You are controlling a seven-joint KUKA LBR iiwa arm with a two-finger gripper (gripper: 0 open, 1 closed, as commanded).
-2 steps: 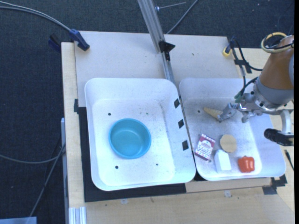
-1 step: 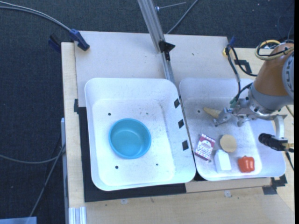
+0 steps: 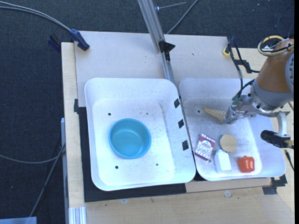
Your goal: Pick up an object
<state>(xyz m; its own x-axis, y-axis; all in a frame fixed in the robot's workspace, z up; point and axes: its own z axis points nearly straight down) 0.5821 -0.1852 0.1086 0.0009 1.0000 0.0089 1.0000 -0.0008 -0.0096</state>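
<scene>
My gripper [image 3: 230, 117] hangs low over the right bin [image 3: 191, 92], right at the wide end of a tan cone [image 3: 214, 113] that lies on the bin floor. Whether it grips the cone I cannot make out. Toward the front of the same bin lie a pink and white carton [image 3: 204, 147], a tan round disc [image 3: 228, 143], a white block [image 3: 223, 162] and a red pepper [image 3: 246, 164]. A blue bowl [image 3: 130, 138] sits in the left bin [image 3: 100, 97].
A metal pole [image 3: 154, 22] slants down from the top to the gap between the bins. Black clips [image 3: 181, 123] line the divider. A blue clamp [image 3: 79, 38] grips the bench's far left corner.
</scene>
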